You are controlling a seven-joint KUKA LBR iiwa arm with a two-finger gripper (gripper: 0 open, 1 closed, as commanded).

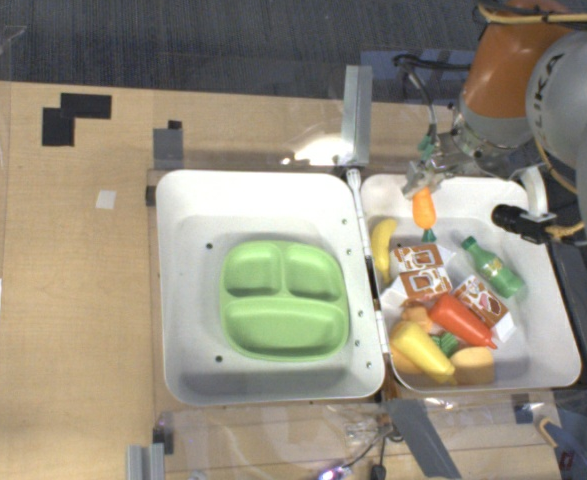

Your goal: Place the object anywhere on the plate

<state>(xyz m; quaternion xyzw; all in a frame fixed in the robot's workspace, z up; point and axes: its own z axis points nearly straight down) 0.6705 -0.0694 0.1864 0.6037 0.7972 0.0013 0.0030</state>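
Camera view takes us down over the bench, and nearest the lens sits the front of the right bin [563,353], crowded along its near edge: a yellow pepper-shaped toy [420,350] lies by the front left corner, a tan rounded piece [475,363] sits just beside it, and a red pepper [460,320] rests across the pile behind them. Over in the left bin [178,268], the green plate [283,299] lies flat in the middle, three compartments showing, its large one toward the near side and two smaller ones behind. Back to the right bin, moving away: two brown-and-white snack packets [421,271] overlap in the centre, another printed packet [483,301] is tucked at the red pepper's far side, and a green bottle [493,268] lies tilted toward the right wall. A banana [382,248] runs along the divider between the bins. Further on, and here's the action: a small orange carrot [425,208] hangs upright, green tip pointing down, above the far part of the right bin, pinched at its top between the narrowed fingers of the gripper [422,181]. Behind that, the grey arm with its orange band [503,58] reaches in from the right.
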